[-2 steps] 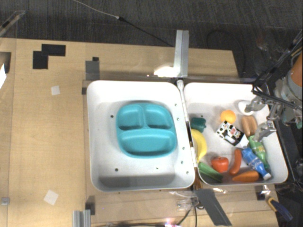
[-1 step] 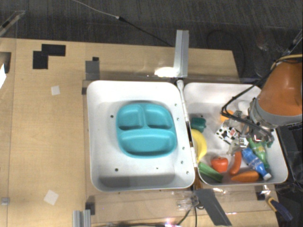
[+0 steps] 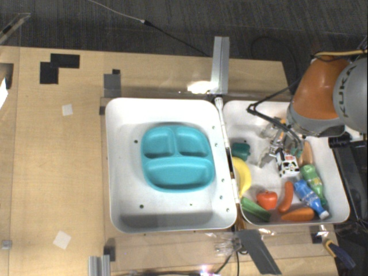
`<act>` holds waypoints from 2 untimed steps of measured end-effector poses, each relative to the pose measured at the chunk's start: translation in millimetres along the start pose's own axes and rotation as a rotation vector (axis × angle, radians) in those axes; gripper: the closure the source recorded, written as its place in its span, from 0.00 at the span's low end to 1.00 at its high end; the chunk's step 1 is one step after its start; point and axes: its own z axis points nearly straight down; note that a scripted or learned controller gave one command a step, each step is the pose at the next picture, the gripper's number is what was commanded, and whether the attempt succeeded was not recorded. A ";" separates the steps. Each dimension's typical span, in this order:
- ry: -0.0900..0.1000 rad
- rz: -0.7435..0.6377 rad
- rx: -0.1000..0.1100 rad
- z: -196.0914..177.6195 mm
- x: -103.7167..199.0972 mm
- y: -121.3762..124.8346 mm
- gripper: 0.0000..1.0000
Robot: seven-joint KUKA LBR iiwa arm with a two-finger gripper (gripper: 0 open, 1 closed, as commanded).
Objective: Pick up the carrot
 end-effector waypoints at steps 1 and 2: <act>-0.008 0.008 -0.002 -181.3 6.2 42.1 0.00; 0.008 -0.290 -0.001 -157.6 59.6 88.3 0.00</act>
